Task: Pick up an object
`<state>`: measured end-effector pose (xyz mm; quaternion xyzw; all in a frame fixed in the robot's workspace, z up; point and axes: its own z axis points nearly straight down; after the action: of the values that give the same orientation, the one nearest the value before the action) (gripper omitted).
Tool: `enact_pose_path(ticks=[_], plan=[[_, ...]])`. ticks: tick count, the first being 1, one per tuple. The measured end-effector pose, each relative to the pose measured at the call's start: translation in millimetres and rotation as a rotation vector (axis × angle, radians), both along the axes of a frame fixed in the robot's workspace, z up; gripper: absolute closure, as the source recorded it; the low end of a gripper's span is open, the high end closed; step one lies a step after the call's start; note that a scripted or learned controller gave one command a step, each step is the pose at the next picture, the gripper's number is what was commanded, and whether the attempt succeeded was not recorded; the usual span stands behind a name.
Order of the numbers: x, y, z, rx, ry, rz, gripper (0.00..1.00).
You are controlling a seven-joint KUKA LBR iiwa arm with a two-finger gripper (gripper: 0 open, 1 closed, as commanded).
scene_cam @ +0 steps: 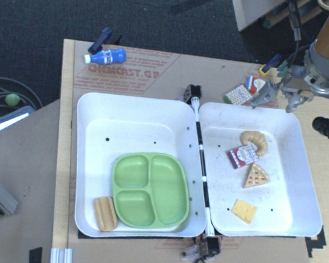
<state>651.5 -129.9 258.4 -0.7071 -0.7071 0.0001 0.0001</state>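
My gripper hangs over the back edge of the right bin, its two fingers spread apart and open with nothing between them. Below it in that bin lie a tan croissant, a red packet, a triangular waffle slice and a yellow cheese piece. The left bin holds a green divided tray with a tan bread piece beside its front left corner.
A blue-and-white bottle lies on the cardboard behind the left bin. A small patterned box and a colourful item sit just behind the right bin, left of my gripper. Black clips join the two bins.
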Motion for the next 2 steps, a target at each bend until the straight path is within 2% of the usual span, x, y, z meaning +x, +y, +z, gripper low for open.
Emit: enact_pose_path(ticks=[1,2], plan=[[-22.1,-27.5,-124.3,0.000,0.004,-0.001,0.00],[-63.2,-0.6,-174.4,0.001,0.002,0.000,0.00]])
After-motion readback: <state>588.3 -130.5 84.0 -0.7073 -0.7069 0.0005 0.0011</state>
